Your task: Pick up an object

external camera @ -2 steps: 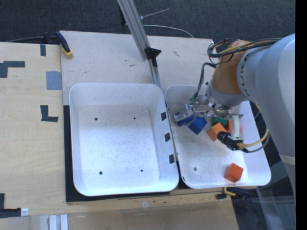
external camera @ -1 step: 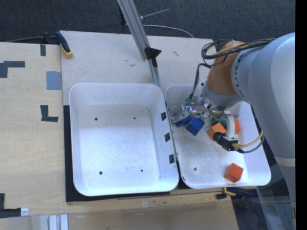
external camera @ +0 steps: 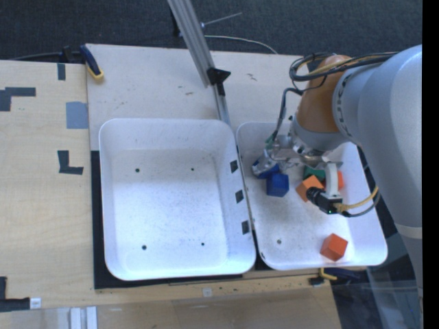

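The gripper (external camera: 271, 162) is low inside the right bin (external camera: 357, 256), at its upper left part, and from this view I cannot tell how its hand stands, because the wrist and some cables cover it. Just under it and touching or almost touching is a blue block (external camera: 277, 184), which seems to be the object the arm is aiming at (I judge this only from how close it is). Nothing is seen held, so I think the step in hand is the descent or the closing on the block, not yet the lift. To the right of the blue block, partly under the arm (external camera: 384, 101), there are an orange piece (external camera: 312, 184) with something green beside it, and farther toward the near right corner an orange cube (external camera: 334, 246) lies alone, well apart from the others. The left bin (external camera: 110, 204) is beside, with only small dark dots on its floor. The next move calls for a firm closing around the block and then a straight rise, without pushing the neighbours against the bin wall.
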Controlling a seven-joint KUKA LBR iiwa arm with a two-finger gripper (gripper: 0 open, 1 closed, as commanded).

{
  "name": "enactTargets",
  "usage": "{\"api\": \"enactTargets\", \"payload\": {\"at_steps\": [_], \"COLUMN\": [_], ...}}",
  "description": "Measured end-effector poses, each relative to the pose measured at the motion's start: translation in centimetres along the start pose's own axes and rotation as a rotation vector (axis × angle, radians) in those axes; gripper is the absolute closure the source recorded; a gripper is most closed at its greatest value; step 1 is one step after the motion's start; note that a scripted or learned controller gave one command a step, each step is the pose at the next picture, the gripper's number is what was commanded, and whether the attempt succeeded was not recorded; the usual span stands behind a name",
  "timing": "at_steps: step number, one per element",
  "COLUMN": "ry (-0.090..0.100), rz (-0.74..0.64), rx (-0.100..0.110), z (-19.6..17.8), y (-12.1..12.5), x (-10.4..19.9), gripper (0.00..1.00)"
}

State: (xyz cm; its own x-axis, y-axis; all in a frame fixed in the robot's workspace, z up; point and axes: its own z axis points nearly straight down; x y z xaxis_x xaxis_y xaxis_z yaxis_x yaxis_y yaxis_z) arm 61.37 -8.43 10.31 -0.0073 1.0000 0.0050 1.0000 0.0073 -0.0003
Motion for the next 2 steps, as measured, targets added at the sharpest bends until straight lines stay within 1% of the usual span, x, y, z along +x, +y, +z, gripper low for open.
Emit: {"api": "enactTargets", "payload": {"at_steps": [1,2], "ry": [-0.001,-0.006], "rz": [0.0,0.003], "rx": [0.003,-0.008], "z": [-0.9,-9.4], "y": [-0.1,3.3], "x": [-0.1,1.9], "gripper": [1.0,1.0]}}
